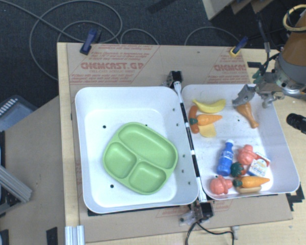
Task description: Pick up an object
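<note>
1. Cardboard covered my bench (143, 60), which carried two white bins: the left bin (92, 106) held one green tray (139, 158).
2. My jaws (252, 97) hung above the brown toy (248, 114) in the right bin (280, 137); I could not tell their opening.
3. I judged a straight descent best.
4. I counted two carrots, one banana (210, 105), one blue bottle (225, 158).

Right bin (283, 137) contents: a yellow banana (210, 105) at far left; an orange carrot (206, 120) just nearer, beside a yellow wedge (208, 131). A tan drumstick-shaped piece (248, 114) lies far right. A blue bottle (225, 158) lies centrally. Near edge: pink items (220, 185), a second carrot (255, 181), a small packet (260, 165).
</note>
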`<state>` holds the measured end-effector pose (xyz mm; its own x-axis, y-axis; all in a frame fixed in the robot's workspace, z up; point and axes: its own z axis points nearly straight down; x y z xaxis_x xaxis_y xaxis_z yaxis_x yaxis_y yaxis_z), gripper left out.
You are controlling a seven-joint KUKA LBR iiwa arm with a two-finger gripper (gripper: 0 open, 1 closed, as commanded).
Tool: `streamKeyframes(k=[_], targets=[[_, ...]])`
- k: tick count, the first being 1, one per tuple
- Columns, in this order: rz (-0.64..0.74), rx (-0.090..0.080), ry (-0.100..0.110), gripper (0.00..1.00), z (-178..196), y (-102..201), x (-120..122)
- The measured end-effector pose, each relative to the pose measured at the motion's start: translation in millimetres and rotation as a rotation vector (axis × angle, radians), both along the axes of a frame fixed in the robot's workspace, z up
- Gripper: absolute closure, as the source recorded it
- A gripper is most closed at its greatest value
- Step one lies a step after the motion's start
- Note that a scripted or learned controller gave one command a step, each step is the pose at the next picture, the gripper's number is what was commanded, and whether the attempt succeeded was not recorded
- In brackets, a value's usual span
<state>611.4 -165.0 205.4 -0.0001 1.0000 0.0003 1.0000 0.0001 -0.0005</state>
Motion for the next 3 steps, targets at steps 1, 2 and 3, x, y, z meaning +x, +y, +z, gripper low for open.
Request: streamKeyframes(k=[1, 2, 3], targets=[[-0.001, -0.001, -0.001, 0.0, -121, 13, -44], [-0.001, 0.0, 0.0, 0.0, -121, 8, -89], [-0.001, 0.0, 0.001, 0.0, -121, -27, -133]])
